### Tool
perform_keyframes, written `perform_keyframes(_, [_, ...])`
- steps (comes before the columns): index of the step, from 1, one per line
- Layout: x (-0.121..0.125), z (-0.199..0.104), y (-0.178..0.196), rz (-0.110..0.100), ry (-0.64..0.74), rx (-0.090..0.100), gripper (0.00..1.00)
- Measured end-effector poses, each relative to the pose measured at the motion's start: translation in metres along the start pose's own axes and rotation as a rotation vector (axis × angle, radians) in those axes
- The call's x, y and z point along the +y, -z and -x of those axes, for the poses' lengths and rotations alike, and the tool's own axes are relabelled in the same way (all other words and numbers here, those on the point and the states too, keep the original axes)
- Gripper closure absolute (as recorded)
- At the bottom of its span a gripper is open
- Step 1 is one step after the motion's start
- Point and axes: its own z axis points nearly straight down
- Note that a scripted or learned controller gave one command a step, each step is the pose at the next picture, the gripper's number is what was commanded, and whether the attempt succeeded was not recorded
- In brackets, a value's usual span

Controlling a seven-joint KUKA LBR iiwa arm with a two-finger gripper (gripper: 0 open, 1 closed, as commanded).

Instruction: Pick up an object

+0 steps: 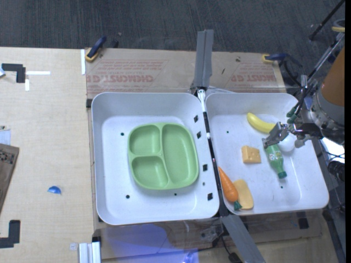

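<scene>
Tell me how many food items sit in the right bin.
4, plus a green bottle. Banana at the back, cheese cube mid-bin, carrot and a yellow-orange piece at the front left corner. The arm may hide more.

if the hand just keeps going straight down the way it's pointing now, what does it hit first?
Most likely the green bottle. The hand hangs in the right bin just above the bottle's upper end, with the banana close on its left. Height is hard to read from this slanted view, so it could land on bin floor beside it.

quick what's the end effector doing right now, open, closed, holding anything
End effector: over the right bin, right above the green bottle; open or closed cannot be told, and no object shows between its fingers.
</scene>
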Motion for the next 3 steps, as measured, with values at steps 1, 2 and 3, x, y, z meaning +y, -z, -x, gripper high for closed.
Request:
perform_keyframes(1, [0.012, 0.051, -0.075, -0.001, -0.083, 0.001, 0.0])
perform_keyframes(2, [0.026, 0.096, -0.166, 0.001, -0.08, 0.001, 0.0])
perform_keyframes(3, [0.026, 0.097, -0.157, 0.0, -0.083, 0.001, 1.0])
